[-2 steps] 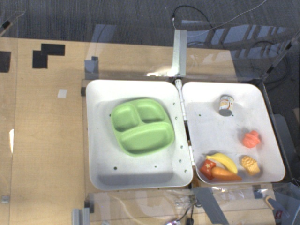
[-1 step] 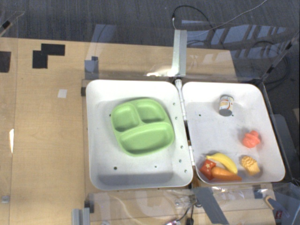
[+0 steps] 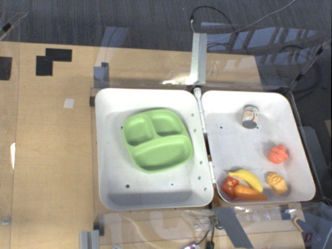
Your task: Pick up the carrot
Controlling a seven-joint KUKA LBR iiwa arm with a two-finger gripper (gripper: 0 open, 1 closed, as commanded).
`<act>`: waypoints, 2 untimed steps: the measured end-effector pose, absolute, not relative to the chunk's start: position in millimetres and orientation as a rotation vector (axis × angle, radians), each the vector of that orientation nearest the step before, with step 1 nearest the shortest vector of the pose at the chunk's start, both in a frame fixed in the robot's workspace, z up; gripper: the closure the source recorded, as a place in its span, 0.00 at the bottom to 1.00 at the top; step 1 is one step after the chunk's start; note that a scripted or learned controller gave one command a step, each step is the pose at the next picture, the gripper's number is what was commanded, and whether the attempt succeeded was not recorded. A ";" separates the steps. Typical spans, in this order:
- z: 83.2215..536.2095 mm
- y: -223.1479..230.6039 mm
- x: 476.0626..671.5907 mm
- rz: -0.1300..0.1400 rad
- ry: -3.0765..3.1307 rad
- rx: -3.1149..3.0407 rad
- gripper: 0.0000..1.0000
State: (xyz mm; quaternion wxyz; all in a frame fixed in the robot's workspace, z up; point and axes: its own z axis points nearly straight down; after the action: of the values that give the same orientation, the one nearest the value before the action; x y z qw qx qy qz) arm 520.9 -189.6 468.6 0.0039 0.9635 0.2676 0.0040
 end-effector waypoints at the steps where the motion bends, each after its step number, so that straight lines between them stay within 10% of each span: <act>1: 434.5 -164.3 579.0 0.003 0.773 3.044 1.00; 2: 446.3 -163.1 580.1 0.008 0.787 3.038 1.00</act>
State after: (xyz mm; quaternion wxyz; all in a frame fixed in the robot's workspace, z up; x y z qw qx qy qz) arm 580.1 -163.1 446.3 0.0015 0.9681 0.2506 0.0025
